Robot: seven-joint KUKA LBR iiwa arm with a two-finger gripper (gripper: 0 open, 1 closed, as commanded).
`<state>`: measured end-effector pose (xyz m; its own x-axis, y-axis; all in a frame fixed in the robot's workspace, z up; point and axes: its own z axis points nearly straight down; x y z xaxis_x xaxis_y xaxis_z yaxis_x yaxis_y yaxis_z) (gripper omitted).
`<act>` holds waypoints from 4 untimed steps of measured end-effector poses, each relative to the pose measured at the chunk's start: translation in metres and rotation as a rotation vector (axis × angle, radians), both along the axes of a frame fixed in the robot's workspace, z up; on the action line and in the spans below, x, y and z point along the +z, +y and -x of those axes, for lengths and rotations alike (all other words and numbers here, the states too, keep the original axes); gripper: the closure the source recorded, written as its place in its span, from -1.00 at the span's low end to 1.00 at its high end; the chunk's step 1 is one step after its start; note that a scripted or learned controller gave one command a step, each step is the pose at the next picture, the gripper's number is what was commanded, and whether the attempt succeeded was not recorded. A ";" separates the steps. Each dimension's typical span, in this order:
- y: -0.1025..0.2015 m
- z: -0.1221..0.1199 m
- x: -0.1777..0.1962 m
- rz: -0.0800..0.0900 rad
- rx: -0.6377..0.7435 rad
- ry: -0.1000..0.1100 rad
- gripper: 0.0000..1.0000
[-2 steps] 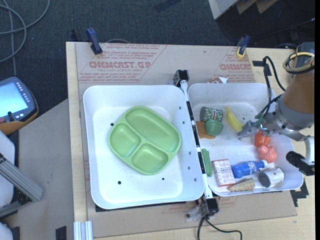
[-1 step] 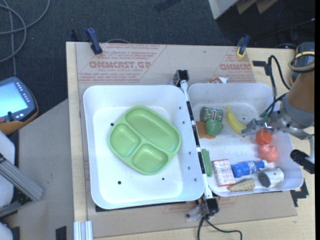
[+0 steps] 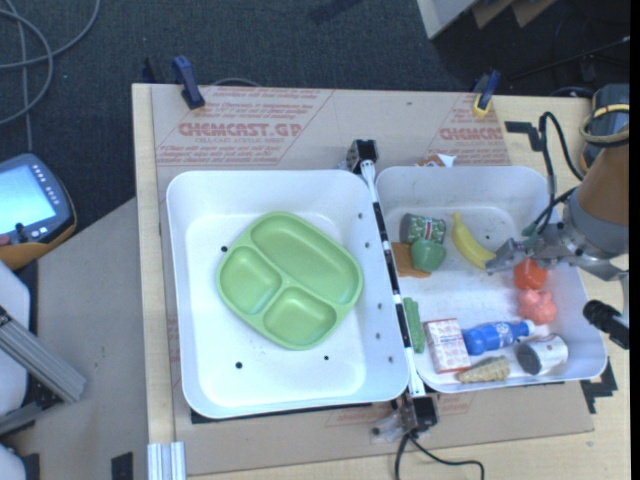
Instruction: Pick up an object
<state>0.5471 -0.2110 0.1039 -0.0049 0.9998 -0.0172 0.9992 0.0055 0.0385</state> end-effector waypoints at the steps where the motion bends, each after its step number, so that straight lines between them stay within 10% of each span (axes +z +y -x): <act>1: 0.000 0.000 0.000 0.000 0.000 0.000 -1.00; 4: -0.001 0.001 0.000 0.000 0.000 0.000 -1.00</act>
<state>0.5463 -0.2118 0.1037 -0.0047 0.9998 -0.0171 0.9993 0.0054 0.0382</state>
